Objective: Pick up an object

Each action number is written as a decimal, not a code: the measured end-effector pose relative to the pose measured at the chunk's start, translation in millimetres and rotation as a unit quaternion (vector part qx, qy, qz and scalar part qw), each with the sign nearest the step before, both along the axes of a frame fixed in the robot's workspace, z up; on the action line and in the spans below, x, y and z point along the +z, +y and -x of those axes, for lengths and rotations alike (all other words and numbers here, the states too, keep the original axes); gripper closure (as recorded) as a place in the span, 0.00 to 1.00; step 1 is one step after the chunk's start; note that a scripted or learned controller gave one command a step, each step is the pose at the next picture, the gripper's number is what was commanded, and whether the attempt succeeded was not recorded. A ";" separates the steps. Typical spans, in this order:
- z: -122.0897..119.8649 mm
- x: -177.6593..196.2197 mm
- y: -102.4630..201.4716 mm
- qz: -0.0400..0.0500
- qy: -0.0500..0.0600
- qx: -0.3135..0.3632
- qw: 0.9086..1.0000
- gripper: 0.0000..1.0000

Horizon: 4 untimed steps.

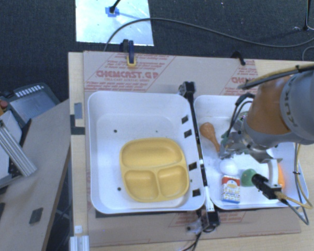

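Where bins meet — tan wooden pestle (pixel 210 135)

Open floor in left bin (pixel 102 140) behind yellow tray (pixel 154 169).

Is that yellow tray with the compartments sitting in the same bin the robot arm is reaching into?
No, the yellow tray lies in the left bin, while the arm reaches over the right bin.

The scene was viewed by one fixed camera set above the surface (pixel 146 69), looking down at a slant. Both white bins were taken in, the left bin (pixel 102 140) near the frame's centre. The arm (pixel 282 109) was seen entering right of that bin.
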<state>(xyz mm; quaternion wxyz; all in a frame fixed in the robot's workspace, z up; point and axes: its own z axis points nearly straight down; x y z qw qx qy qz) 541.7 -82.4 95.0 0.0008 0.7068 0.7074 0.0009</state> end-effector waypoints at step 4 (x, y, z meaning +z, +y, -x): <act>-48.0 120.7 109.8 -0.001 0.000 0.005 1.000 1.00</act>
